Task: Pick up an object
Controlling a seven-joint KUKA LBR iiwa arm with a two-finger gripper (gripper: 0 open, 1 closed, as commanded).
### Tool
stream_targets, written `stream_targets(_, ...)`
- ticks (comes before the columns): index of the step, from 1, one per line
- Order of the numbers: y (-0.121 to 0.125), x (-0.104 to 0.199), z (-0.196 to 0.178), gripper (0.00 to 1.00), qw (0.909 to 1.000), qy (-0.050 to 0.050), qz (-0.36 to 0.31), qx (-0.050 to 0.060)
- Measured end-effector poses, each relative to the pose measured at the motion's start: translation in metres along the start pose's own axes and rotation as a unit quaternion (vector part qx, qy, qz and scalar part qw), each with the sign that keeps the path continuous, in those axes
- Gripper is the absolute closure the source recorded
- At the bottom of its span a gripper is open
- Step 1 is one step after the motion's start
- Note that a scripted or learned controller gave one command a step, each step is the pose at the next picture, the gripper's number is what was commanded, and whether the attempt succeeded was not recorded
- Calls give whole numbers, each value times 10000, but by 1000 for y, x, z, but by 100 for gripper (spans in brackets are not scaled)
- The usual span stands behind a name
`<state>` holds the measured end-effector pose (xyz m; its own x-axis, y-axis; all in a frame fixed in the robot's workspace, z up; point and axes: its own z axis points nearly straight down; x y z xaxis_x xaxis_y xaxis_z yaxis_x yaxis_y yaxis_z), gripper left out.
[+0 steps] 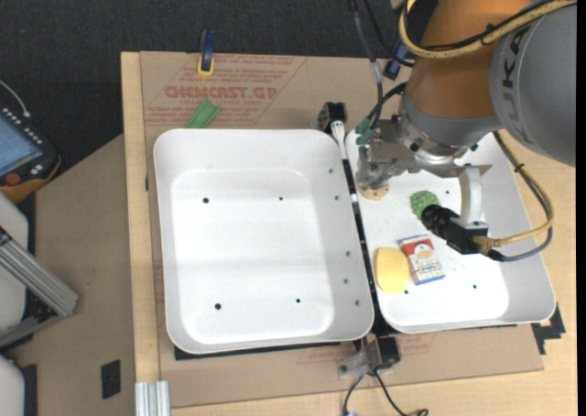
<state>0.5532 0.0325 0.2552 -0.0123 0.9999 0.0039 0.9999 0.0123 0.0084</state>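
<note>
In the right bin [513, 300] lie a yellow rounded object [391, 269], a small red and white box [423, 258] beside it, and a green knobbly object [423, 201] a little further back. A small tan round piece [372, 191] rests near the bin's left wall. My gripper [374, 172] hangs low over the bin's back left part, directly above the tan piece. The grey wrist and orange band cover the bin's far end.
The left bin [183, 249] sits beside the right one, with a shared black divider [352, 213] between them. A brown cardboard sheet [229, 89] lies under both, with a green scrap [201, 114] and a blue and yellow clip [207, 55] at its back. A black cable [449, 226] crosses the right bin.
</note>
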Motion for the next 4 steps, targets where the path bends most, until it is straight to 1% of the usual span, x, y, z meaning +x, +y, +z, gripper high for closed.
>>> stream_targets(1, -63, -97, -2, 100, 9999, -27, 115, 65)
stream_targets(2, -67, -29, -52, 100, 10000, -12, 25, 10)
stream_targets(3, -71, 6, -173, 100, 10000, -7, 29, -38)
stream_targets(4, -72, 49, -102, 100, 10000, -20, 38, 84)
